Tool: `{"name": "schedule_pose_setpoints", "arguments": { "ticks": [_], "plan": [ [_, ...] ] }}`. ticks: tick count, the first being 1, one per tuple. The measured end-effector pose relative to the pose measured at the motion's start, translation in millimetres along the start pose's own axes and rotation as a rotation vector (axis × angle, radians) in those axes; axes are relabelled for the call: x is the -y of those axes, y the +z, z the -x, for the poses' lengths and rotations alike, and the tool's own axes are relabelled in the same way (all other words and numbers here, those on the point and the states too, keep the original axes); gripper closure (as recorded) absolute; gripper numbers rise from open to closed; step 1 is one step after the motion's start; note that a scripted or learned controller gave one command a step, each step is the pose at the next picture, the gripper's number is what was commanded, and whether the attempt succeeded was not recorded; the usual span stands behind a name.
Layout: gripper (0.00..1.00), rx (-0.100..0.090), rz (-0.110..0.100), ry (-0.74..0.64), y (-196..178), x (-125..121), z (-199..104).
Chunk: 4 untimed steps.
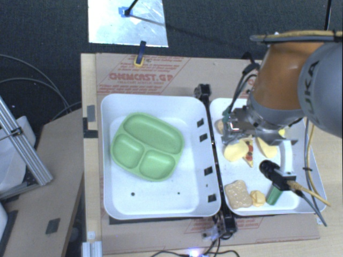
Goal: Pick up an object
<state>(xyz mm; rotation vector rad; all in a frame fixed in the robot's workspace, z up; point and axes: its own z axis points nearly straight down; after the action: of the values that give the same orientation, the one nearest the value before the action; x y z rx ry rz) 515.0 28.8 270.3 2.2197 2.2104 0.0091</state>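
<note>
- a pale counter carries a sheet of cardboard printed in red, with two shallow white bins on it, side by side and meeting along a black-clipped seam.
- dark carpet surrounds the counter; a shiny silver sheet lies on it beyond the far edge, and an aluminium frame slants in at the left, cut off by the picture's border.
- the left bin holds a green divided plate, lying flat near its middle.
- the right bin holds the loose pieces: a pale yellow piece near its middle, a tan waffle-like piece at the front, a small yellow lump touching it, and a green stub just beside that.
- the grey arm, orange-banded, reaches in from the right and covers the bin's far half; whatever lies beneath is hidden.
- the end effector sits low over the bin's left side, just above the pale yellow piece. how far open it is, or whether it has hold of anything, cannot be told.
</note>
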Motion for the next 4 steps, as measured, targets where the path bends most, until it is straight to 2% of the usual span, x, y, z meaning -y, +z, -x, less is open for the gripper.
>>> {"name": "schedule_pose_setpoints", "arguments": {
  "ticks": [1, 2, 3, 4],
  "plan": [
    [1.0, -0.001, 0.012, 0.0, -165, 19, 67],
    [1.0, -0.003, -0.026, -0.007, 94, 33, 5],
    [1.0, -0.003, 0.004, -0.009, -24, 26, 12],
    [1.0, -0.003, -0.015, -0.01, 46, 30, -17]
  ]
}}
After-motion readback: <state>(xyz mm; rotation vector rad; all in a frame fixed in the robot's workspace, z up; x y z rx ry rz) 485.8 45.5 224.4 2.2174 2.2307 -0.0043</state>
